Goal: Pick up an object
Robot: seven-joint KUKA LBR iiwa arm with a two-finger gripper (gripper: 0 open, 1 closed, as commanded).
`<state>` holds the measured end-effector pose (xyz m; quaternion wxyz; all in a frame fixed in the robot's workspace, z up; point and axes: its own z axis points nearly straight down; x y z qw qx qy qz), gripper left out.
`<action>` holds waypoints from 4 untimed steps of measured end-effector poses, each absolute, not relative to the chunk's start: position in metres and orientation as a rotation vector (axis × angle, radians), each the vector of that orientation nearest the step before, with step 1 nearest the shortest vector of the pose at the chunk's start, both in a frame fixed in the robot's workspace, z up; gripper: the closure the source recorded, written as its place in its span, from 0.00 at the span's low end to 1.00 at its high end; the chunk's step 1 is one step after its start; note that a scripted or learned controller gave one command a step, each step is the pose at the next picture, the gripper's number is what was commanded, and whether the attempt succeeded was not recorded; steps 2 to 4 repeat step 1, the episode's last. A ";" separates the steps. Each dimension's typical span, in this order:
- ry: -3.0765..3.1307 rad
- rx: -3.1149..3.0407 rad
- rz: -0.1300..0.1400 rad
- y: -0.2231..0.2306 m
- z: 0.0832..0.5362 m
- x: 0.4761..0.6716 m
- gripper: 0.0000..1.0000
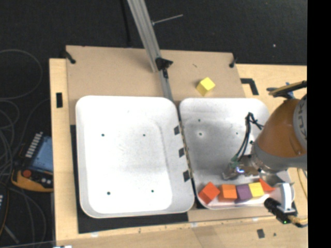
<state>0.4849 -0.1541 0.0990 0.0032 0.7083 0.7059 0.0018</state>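
Four small blocks are lying in a row along the near wall of the right bin [217, 110], just below the gripper [234, 173] as the camera sees it: an orange-red block [209, 192] farthest to its left, then an orange block [229, 191], a purple block [243, 191] and a yellow block [256, 189] nearest under the wrist. A sliver of another red block [266, 186] is peeking out beside the yellow one, partly hidden by the arm. The gripper is hanging low over the bin floor, close above the row, and whether it is touching any block is unclear. Whether it is released or clenched cannot be told, since the wrist is covering it. Up beyond the bin, well apart from the gripper, a yellow cube [206, 86] is sitting on the brown board [119, 71]. Far to the gripper's left, the left bin [126, 154] is lying beside the right one.
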 end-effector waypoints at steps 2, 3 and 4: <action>2.209 2.226 0.003 -0.153 0.098 0.485 0.00; 2.209 2.226 0.003 -0.153 0.098 0.485 0.00; 2.209 2.226 0.003 -0.153 0.098 0.485 0.00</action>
